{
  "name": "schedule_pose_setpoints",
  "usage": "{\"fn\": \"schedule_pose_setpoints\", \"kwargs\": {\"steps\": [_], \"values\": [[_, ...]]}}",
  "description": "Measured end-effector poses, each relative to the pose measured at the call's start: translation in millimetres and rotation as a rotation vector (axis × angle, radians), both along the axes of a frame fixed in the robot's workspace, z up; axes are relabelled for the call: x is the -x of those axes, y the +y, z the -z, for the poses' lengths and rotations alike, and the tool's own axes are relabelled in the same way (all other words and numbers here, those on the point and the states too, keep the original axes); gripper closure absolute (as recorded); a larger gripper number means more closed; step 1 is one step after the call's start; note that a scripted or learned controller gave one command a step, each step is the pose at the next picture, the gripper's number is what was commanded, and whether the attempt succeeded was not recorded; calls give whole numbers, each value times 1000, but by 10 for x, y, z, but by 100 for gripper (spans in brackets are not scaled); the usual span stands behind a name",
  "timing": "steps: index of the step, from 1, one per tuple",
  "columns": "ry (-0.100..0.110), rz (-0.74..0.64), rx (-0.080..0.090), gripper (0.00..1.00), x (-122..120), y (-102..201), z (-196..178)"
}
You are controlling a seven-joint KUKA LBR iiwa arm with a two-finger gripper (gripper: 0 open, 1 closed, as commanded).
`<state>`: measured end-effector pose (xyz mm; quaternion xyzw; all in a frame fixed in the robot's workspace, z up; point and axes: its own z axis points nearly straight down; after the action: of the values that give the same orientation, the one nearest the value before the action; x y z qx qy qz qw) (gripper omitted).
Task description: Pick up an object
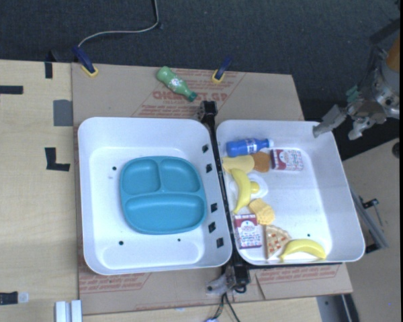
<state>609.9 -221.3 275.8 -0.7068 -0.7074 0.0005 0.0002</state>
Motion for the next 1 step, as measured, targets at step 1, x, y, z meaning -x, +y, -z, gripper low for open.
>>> {"fn": "schedule_pose_setpoints", "kwargs": {"steps": [1], "values": [[2, -1, -1, 0, -288, 466, 1282]]}}
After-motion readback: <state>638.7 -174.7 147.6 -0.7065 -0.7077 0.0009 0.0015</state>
